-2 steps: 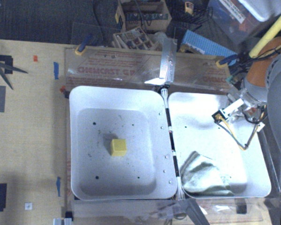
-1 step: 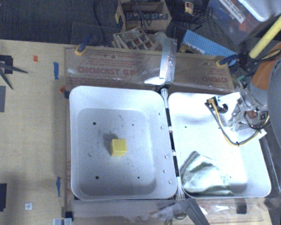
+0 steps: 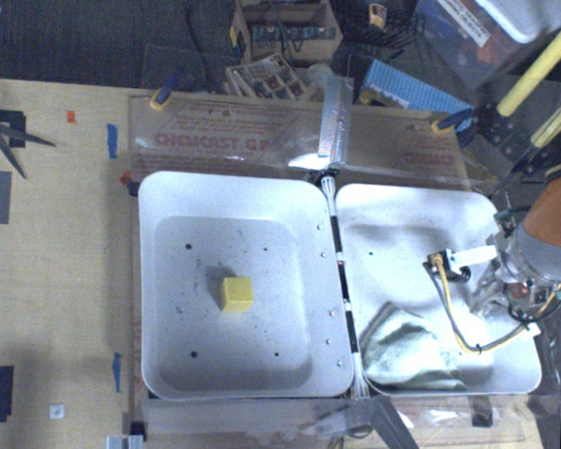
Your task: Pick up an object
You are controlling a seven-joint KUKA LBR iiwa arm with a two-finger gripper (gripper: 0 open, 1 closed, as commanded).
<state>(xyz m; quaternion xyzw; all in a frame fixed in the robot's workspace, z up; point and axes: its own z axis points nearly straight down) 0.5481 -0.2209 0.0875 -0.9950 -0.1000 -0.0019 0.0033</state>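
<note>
A small yellow block [image 3: 237,294] lies near the middle of the left white bin [image 3: 169,213]. A crumpled grey-green cloth [image 3: 407,350] sits at the front of the right white bin [image 3: 393,215]. My gripper [image 3: 488,294] hangs low over the right side of the right bin, just right of and behind the cloth and far from the yellow block. A yellow cable [image 3: 454,317] loops below the wrist, and the orange band [image 3: 553,219] shows above it. Nothing can be seen held in the gripper.
A metal divider strip [image 3: 339,269] separates the two bins. Cardboard sheets [image 3: 229,132] lie behind the bins, with clutter and cables beyond them. The wooden bench [image 3: 43,281] extends to the left.
</note>
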